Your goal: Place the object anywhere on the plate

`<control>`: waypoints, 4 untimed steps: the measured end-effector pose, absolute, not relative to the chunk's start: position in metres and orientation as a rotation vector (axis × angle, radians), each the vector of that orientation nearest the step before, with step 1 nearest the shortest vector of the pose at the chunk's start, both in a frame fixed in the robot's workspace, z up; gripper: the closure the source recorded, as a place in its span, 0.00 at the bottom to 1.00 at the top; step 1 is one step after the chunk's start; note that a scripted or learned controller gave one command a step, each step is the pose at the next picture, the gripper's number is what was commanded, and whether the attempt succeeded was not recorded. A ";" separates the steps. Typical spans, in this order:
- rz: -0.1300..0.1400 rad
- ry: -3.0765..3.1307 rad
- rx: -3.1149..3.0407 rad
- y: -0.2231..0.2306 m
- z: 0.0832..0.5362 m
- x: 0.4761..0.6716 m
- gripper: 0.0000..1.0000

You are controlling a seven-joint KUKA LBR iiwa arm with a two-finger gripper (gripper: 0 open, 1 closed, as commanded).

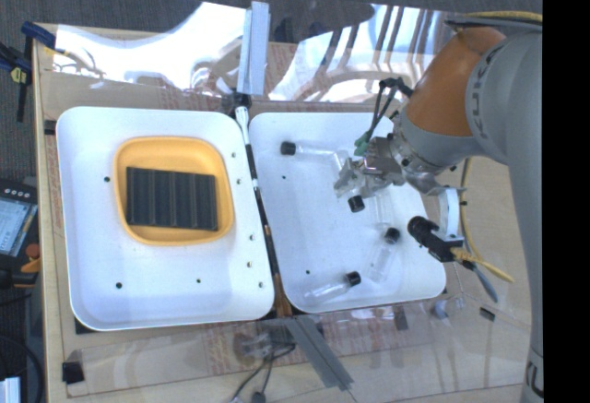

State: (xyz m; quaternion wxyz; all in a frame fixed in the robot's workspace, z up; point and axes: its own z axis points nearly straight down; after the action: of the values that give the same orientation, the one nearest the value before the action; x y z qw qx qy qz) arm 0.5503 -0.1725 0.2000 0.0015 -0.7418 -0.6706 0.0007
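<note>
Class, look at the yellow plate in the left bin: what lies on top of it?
A dark ribbed rectangular block lies on the yellow plate, leaving its rim showing all round. The plate's centre beneath the block is covered and cannot be seen.

So there's two white bins side by side on the bench. The left bin (83, 235) has a yellow plate (173, 191) sitting in it, with a dark ribbed rectangle in its middle. The right bin (304, 235) has a few clear tubes with black caps scattered around: one near the top left (304, 150), one at the bottom (334, 285), another (385, 244) just right of centre. The arm's gripper (355, 182) is down in the right bin, right by a black-capped tube (356, 203).
</note>
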 end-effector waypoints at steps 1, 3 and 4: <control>0.001 -2.326 -2.111 -0.144 0.243 0.625 1.00; 0.003 -2.646 -1.687 -0.118 0.191 0.608 0.00; 0.001 -2.732 -1.551 -0.129 0.230 0.604 0.00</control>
State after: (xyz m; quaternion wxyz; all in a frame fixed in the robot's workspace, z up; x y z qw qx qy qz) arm 0.6041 -0.1287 0.2302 -0.0002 -0.4936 -0.8697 0.0004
